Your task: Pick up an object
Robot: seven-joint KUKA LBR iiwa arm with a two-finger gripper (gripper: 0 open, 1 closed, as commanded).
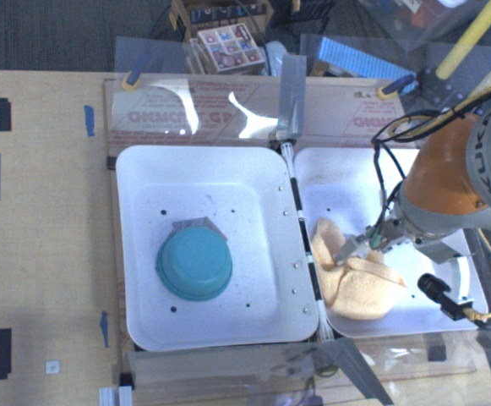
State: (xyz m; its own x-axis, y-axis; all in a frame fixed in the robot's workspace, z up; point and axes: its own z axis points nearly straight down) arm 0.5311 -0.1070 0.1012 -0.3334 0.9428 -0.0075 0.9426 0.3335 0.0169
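A teal bowl sits upside down in the left bin, on a small grey patch. In the right bin lies a tan, bread-like soft object in two lumps near the front left corner. My gripper reaches in from the right and sits low over the upper lump, right at the gap between the two lumps. Its tips are close to or touching the tan object; I cannot make out their spacing.
A metal divider separates the two bins. A clear plastic wall stands behind them. The wooden bench spreads to the left. Clutter and a blue ridged item lie beyond the back wall.
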